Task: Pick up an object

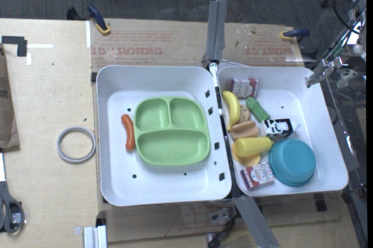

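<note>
The left bin (111, 142) holds a green divided plate (172, 130) with an orange-red sausage-shaped toy (127, 131) lying just to its left. Most items in the right bin (317, 107) are crowded along its left side: a maroon packet (244, 87), a banana (232, 108), a green vegetable toy (256, 109), a black and white piece (278, 126), a tan hot-dog-like item (243, 128), a yellow item (252, 146) and a red packet (257, 176). A blue bowl (293, 162) sits upside down near the front.
A grey tape ring (76, 144), scissors (10, 215) and a brown bag (7, 101) lie on the bench at left. Blue and yellow clamps (99, 18) hold the cardboard at the back. Metal gear and cables (344, 49) crowd the right bin's far right corner.
</note>
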Action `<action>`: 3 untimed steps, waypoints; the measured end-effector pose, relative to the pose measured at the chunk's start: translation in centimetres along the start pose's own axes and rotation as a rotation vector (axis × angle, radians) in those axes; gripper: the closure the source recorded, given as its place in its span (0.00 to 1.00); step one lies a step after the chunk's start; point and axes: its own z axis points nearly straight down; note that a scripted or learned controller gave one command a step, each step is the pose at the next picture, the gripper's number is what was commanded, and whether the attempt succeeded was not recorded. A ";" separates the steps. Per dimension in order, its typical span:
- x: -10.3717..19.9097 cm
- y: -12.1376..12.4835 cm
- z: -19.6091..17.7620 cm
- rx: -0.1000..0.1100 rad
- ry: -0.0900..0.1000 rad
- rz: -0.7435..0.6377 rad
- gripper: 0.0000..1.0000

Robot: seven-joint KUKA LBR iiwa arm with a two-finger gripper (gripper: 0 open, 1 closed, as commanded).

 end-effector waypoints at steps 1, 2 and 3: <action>6.1 0.4 11.4 0.001 0.000 -0.158 0.00; 11.7 5.6 16.5 -0.003 -0.002 -0.409 0.00; 10.5 1.6 16.5 -0.003 -0.002 -0.582 0.00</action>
